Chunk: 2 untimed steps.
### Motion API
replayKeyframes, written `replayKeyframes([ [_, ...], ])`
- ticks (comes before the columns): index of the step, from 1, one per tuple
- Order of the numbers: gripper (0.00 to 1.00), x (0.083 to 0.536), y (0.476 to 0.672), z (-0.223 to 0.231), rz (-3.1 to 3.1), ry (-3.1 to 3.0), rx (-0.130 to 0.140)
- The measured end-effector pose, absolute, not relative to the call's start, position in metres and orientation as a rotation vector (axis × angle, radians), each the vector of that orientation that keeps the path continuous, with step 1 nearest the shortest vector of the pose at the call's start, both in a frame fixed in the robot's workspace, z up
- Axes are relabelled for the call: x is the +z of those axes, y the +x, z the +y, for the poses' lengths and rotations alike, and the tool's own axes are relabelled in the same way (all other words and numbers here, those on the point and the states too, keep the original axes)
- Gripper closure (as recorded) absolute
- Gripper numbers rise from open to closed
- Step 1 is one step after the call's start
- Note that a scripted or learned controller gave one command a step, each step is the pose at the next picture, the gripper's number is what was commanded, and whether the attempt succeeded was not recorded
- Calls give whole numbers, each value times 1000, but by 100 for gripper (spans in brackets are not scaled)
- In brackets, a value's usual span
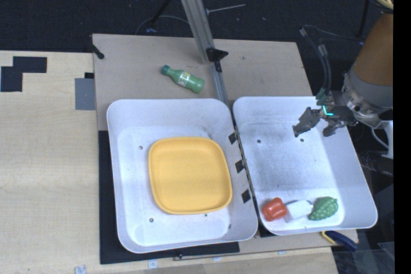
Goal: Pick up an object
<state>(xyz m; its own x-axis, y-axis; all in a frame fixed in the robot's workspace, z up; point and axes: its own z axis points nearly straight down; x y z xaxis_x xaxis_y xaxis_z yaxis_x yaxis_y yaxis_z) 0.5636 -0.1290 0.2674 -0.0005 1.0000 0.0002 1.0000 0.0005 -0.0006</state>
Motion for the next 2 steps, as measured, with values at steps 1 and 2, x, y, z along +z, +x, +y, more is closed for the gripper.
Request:
replayKeyframes([
  [1,0,267,564,-129,-2222,-2220,1],
  [2,0,205,561,-132,-2219,-2217,6],
])
